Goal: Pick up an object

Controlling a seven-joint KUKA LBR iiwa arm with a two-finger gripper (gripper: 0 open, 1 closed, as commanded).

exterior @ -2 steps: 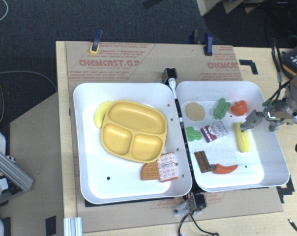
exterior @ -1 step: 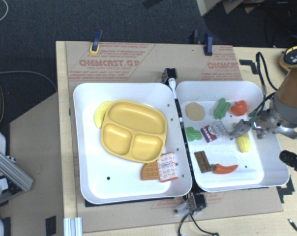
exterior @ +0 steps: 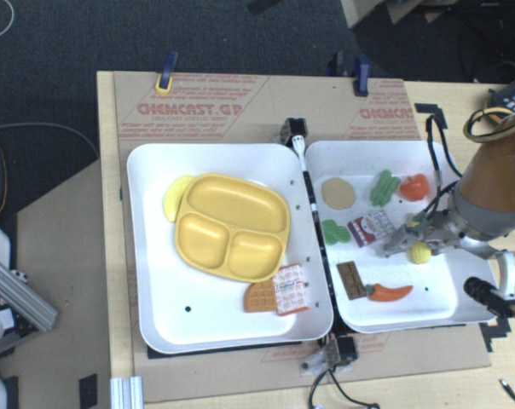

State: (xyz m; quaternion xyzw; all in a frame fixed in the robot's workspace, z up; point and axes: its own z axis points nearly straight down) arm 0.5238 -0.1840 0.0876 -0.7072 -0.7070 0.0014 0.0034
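In the right bin my gripper reaches in from the right and sits low over the bin floor. A small yellow ball lies right beside it, just below its tip. A red-and-white packet lies just left of the gripper. Around these are a tan round cookie, a green pickle, a red tomato, a green leafy piece, a brown chocolate bar and a red chili pepper. Nothing shows held in the gripper.
The left bin holds a yellow divided plate with a yellow piece tucked under its left edge. A waffle and a wrapped packet lie by its front right. Black cables run along the right bin's far right.
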